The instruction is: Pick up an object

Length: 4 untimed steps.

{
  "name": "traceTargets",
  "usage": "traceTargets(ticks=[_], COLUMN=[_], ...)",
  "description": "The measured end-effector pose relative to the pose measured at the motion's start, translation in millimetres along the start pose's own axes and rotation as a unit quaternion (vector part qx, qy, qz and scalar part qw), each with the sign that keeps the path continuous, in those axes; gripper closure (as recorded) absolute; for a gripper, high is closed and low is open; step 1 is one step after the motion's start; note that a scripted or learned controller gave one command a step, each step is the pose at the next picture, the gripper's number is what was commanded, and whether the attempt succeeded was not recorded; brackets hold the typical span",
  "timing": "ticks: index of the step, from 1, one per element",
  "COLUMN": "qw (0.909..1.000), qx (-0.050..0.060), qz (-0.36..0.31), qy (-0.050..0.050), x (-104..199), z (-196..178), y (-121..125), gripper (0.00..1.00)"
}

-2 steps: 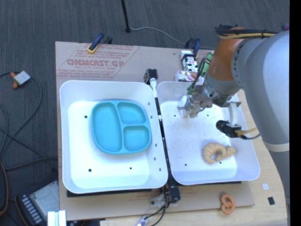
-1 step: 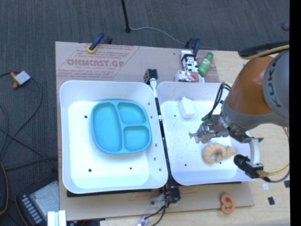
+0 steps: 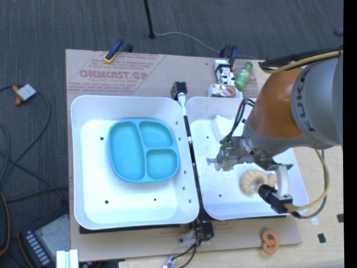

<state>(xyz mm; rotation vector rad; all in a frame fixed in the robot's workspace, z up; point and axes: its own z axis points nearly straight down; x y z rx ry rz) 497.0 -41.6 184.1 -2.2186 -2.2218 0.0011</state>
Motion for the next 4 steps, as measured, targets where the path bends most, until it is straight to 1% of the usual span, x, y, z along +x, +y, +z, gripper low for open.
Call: traceTargets(ticks=[1,2,3,4], qw=[1.0,1.0,1.0,1.0], qx=[0.0,0.001,-0.004,-0.005], qz=[0.0,0.002,0.0,0.0], qy=[0.0,-0.001,-0.001,-0.003], x=[0,-70,-59,-60], z=[0,78,96,86], y=[0,7,83,83], gripper=[0.0,0.0,0.0,1.0])
